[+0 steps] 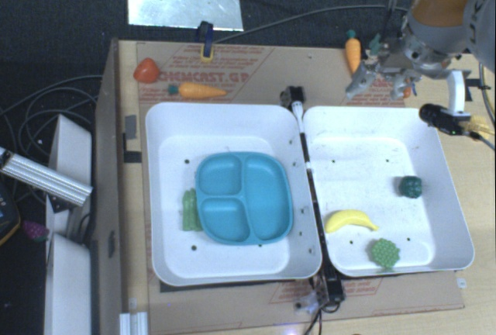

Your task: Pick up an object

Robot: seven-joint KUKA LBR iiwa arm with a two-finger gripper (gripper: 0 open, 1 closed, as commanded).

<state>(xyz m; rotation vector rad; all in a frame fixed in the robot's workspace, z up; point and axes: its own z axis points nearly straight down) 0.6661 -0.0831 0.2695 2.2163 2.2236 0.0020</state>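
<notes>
Hovering gripper is seen above right bin rear rim, nothing held | jaws spread | banana lies near front | step: approach | descent over banana is needed

A wide bare floor is lying open in the right bin, with the banana, green ball and teal lump crowding its lower right.

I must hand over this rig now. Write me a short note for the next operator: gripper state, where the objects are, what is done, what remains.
Gripper: above the far rim of the right bin, holding nothing.
Right bin: banana, green bumpy ball, dark teal object.
Left bin: blue divided plate with a green item beside it.
Done: nothing picked.
Left: descend, grasp one object, lift.
</notes>
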